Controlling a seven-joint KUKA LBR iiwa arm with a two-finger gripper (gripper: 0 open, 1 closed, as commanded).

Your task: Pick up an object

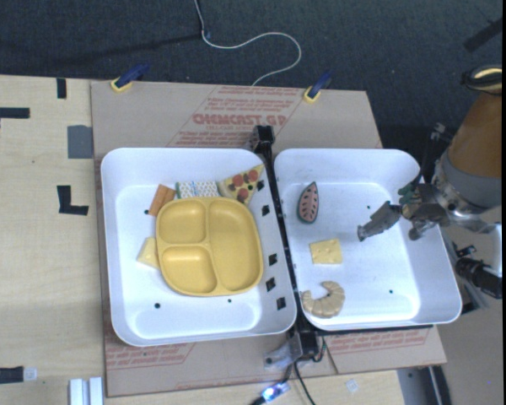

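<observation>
Grey tool (386, 223) above right bin (434, 306), near cheese slice (325, 251); finger state unclear.

This looks like a robot lab. A robot arm (476, 154) reaches in at 3 o'clock. Two white bins (118, 226) of toy food (309, 202) sit on cardboard (236, 116). A wire (236, 45) trails at 12 o'clock.

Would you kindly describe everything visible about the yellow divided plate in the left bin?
The yellow divided plate looks like smooth plastic, squarish with rounded corners, split by raised ridges into three compartments: two at the back, one wider in front. It lies flat and right way up in the left bin, turned slightly askew. Its edges overlap several small flat toy food pieces poking out at its back and left sides.
</observation>
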